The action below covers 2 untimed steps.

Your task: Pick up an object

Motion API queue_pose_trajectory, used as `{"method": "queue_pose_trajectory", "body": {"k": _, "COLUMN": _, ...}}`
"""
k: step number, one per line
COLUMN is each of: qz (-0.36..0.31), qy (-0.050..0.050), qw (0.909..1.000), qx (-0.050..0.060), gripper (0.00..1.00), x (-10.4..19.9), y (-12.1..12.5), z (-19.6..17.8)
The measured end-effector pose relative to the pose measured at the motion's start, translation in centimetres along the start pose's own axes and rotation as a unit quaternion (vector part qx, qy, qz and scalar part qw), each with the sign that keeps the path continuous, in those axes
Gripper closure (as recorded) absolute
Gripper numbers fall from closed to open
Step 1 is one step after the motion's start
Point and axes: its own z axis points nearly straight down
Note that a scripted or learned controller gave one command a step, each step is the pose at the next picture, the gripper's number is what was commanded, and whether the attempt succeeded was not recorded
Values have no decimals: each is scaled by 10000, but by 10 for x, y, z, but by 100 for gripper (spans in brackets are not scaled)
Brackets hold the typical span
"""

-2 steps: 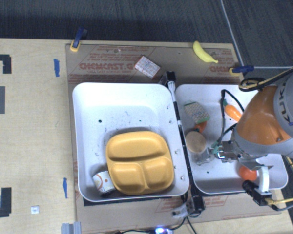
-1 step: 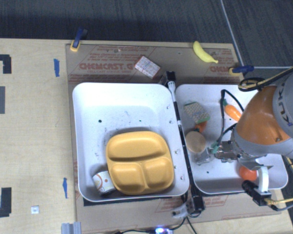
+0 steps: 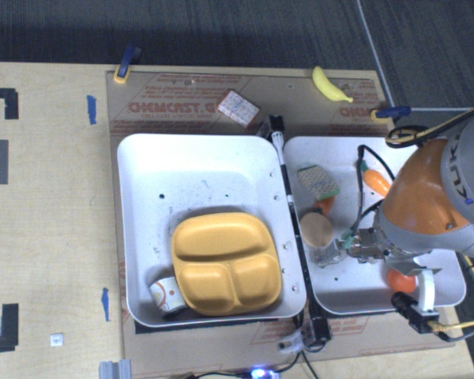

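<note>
**Arm reaches low into the crowded right bin**

Tan knob (image 3: 316,229), round and lying near the left wall of the right bin (image 3: 340,303), looks like the likeliest pick: the tool (image 3: 350,243) sits low just beside it, on its right. Whether the tool is spread or pressed together cannot be told from this angle, as the wrist hides it, and nothing can be seen gripped in it. The arm (image 3: 426,200) comes in from the right and covers much of that bin, which would explain why the piece nearest its reach is the one approached.

Counted in the right bin: one knob, one clear cup-like thing (image 3: 325,254) touching it below, one grey-green sponge (image 3: 317,181) towards the far wall, one small orange bit (image 3: 325,205) between sponge and knob, one carrot (image 3: 376,181) near the back, and one red-orange piece (image 3: 400,278) partly under the arm.

The left bin (image 3: 142,212) holds two things: one yellow tray (image 3: 225,260), which fills its near half, and one small white ball (image 3: 166,294) wedged against the tray's lower left corner.

Both bins rest on a board (image 3: 182,105) on the table (image 3: 47,212). Beyond them on the board lie one banana (image 3: 330,85) and one packet (image 3: 238,107), well out of play, and two blue clamps (image 3: 126,60) pin its far corners, presumably to keep it from sliding.
</note>
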Motion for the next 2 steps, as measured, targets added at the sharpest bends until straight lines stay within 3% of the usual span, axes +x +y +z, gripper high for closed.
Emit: {"method": "queue_pose_trajectory", "body": {"k": 2, "qz": 1, "qy": -2, "qw": 10000, "qx": -1, "gripper": 0, "x": 1, "y": 0, "z": 0}}
